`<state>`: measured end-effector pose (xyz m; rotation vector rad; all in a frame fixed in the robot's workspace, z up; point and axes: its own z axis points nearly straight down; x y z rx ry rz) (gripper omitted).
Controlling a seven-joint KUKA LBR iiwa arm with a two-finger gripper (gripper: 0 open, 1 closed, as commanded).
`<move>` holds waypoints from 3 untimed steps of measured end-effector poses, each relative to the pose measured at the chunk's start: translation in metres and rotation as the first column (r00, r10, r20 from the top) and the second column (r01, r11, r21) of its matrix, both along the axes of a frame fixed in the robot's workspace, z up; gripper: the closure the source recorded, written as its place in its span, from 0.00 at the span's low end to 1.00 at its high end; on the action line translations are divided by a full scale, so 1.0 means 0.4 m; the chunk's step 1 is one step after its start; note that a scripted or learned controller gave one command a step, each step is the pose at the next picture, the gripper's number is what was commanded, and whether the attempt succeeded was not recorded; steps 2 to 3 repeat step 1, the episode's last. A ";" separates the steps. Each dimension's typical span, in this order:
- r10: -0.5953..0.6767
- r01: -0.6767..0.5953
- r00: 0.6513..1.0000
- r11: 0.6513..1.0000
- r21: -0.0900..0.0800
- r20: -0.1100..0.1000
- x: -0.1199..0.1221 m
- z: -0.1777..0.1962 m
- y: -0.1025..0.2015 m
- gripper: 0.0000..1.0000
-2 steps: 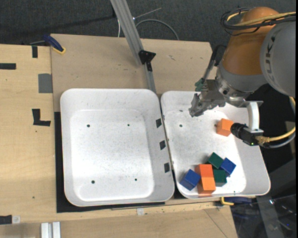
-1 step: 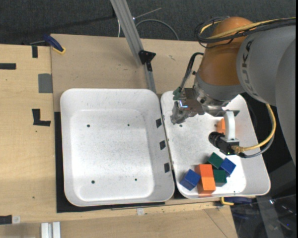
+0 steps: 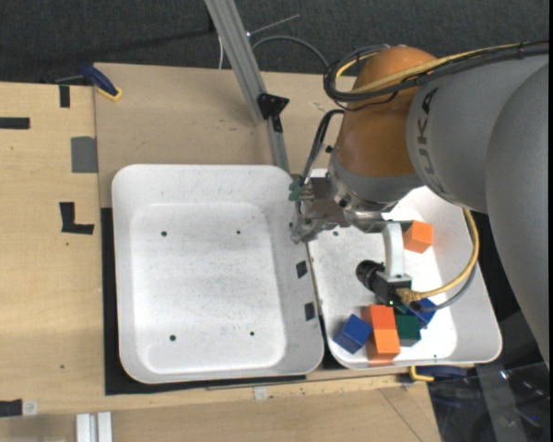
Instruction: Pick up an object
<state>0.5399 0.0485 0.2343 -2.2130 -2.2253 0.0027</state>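
The left bin [image 3: 203,279] and right bin [image 3: 468,337] sit side by side on the surface [image 3: 37,274]. My claw [image 3: 304,217] hangs above their meeting edges. Blocks [image 3: 383,330] cluster at the right bin's near end, with a lone block [image 3: 418,237] behind them.

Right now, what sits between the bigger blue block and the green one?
An orange block, close against the blue block and the green block, as the camera view shows.

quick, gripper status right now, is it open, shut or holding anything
Gripper: cannot be told, open or closed; it hangs at the inner rim of the right bin, apart from the blocks.
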 end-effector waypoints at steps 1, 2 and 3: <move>0.002 -0.002 1.000 1.000 0.000 0.002 -0.014 0.020 0.133 1.00; 0.002 -0.002 1.000 1.000 0.000 0.002 -0.014 0.020 0.133 1.00; 0.002 -0.002 1.000 1.000 0.000 0.002 -0.014 0.020 0.133 1.00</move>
